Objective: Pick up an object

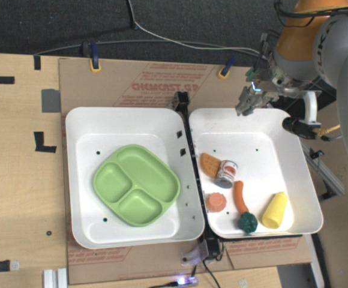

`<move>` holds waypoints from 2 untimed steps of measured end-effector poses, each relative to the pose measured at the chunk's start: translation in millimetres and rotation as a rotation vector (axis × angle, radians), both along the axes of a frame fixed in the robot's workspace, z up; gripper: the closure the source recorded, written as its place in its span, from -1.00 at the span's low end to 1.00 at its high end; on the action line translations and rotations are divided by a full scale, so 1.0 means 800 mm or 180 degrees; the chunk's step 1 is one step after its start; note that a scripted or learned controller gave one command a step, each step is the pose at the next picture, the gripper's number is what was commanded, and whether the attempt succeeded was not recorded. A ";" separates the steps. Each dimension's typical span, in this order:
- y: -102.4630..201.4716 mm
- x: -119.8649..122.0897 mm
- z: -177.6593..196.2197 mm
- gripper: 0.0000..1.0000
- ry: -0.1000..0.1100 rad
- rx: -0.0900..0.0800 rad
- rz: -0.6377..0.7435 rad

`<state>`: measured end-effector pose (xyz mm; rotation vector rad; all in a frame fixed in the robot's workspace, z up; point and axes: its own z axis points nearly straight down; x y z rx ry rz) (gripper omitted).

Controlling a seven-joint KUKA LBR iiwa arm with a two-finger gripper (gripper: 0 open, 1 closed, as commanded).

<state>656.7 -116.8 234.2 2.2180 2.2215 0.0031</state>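
At left, the left bin [78, 125] holds a green divided plate [137, 185] lying flat near its centre. To its right, the right bin [294, 161] contains a brown bread-like piece [209, 163] touching a small can [227, 173], a round pink slice [216, 202], a toy carrot [240, 198] with a dark green top [248, 222], and a yellow corn-shaped piece [275, 210]. Farthest right, the gripper [246, 105] hangs above the right bin's far rim, well apart from these objects; whether its fingers are spread or closed cannot be told.
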 end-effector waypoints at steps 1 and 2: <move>0.064 -0.018 0.010 1.00 0.0013 0.0006 0.0013; 0.132 -0.029 0.014 1.00 0.0017 0.0005 0.0016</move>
